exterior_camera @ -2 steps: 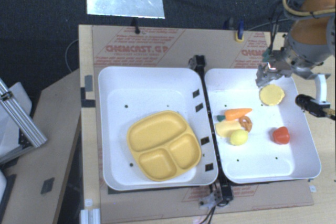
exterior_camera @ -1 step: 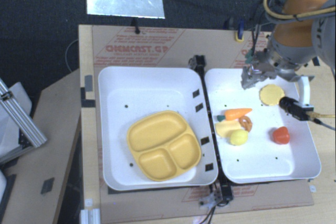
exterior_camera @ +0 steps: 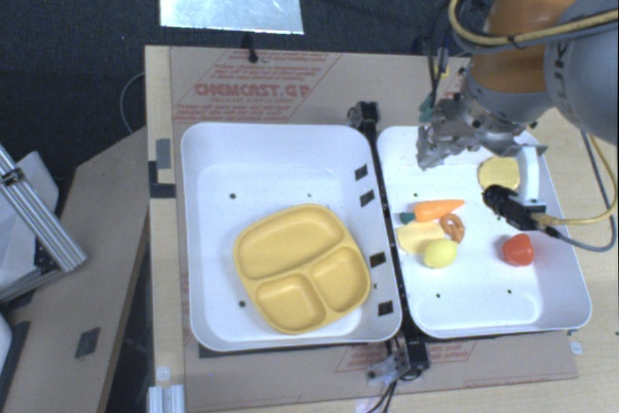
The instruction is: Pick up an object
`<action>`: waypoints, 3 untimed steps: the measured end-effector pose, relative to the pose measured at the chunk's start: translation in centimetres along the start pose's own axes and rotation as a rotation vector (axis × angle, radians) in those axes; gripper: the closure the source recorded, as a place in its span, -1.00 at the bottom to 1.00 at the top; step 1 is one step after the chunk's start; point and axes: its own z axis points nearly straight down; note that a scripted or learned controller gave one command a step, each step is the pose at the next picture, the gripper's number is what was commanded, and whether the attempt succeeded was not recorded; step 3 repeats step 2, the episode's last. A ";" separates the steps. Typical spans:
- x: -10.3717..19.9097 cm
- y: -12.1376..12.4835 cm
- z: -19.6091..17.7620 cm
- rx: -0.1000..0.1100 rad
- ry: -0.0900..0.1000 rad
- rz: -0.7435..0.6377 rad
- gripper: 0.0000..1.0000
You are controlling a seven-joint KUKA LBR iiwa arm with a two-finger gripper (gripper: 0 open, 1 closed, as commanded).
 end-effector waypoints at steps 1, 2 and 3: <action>5.6 -0.7 0.4 0.001 0.000 0.000 1.00; 11.0 -2.8 0.5 0.002 0.000 0.000 1.00; 11.0 -2.8 0.5 0.002 0.000 0.000 1.00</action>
